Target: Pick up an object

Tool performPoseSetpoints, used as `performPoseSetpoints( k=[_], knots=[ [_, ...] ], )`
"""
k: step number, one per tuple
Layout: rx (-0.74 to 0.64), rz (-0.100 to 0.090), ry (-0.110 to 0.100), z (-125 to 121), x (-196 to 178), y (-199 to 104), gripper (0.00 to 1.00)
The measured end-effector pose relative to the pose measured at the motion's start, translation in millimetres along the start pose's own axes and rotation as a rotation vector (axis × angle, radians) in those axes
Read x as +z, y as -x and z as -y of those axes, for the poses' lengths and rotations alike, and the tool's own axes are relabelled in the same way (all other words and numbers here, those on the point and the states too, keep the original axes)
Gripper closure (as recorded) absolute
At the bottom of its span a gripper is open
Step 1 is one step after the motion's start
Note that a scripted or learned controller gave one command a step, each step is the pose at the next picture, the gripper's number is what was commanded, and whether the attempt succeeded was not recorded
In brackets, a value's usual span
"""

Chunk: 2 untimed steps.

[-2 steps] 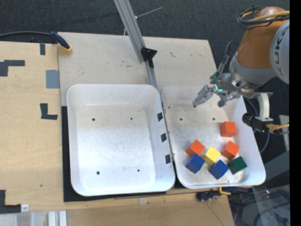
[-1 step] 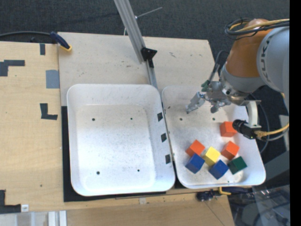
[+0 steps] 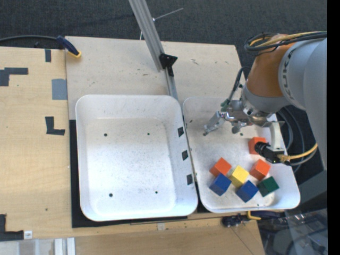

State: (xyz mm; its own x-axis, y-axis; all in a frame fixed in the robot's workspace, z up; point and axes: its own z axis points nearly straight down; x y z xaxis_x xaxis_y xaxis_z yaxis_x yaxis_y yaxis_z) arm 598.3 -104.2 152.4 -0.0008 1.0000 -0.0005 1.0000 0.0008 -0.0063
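On wooden bench (image 3: 117,73): two white bins (image 3: 133,158), dark carpet floor (image 3: 64,9) beyond.

We see a pale wooden bench (image 3: 122,62) with grey tape patches towards nine and ten o'clock. Directly on it lies a black mat (image 3: 74,195), showing along the left and lower edges of the left white bin (image 3: 85,158). The right white bin (image 3: 204,158) sits touching it at three o'clock. At eleven o'clock a blue-and-yellow clamp (image 3: 69,45) rests on the bench's far edge. A slanted metal bar (image 3: 149,25) crosses the bench from twelve o'clock towards the seam between the bins.
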Motion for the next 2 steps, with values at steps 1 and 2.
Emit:
performPoseSetpoints(
  k=[1,2],
  knots=[
    [0.0,-0.001,-0.001,2,55,-1,0.0],
    [-0.001,-0.002,0.003,0,41,-2,1.0]
  ],
)
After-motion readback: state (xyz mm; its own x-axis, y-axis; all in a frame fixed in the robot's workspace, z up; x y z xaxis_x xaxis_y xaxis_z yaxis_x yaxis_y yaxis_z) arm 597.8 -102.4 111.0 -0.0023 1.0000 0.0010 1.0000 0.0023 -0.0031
